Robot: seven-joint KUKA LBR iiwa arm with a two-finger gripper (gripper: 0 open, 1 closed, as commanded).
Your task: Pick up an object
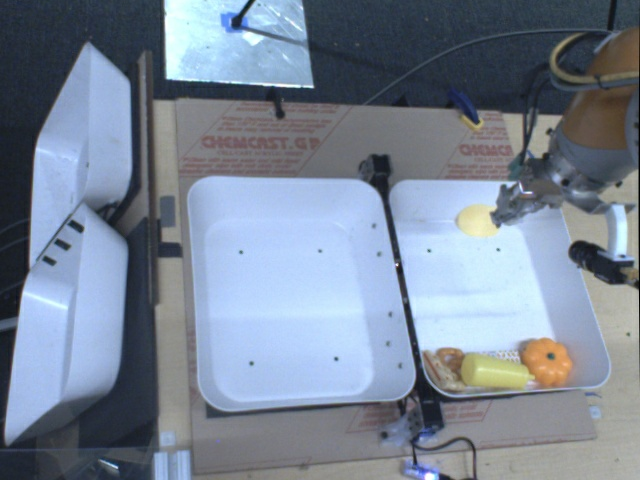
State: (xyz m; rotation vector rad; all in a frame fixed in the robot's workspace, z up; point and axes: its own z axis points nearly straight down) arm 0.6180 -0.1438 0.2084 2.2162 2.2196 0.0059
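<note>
A pale yellow rounded object lies near the far wall of the right bin. My gripper is low at that object's right side, touching or almost touching it; I cannot tell which. Along the right bin's near wall lie a brown pretzel-like piece, a yellow cylinder-shaped object and a small orange pumpkin, side by side. The arm's grey wrist and orange band rise to the right of the gripper.
The left bin sits beside the right one, with a black divider between them. Two more white bins are stacked at the far left. A silver sheet lies beyond the bench.
</note>
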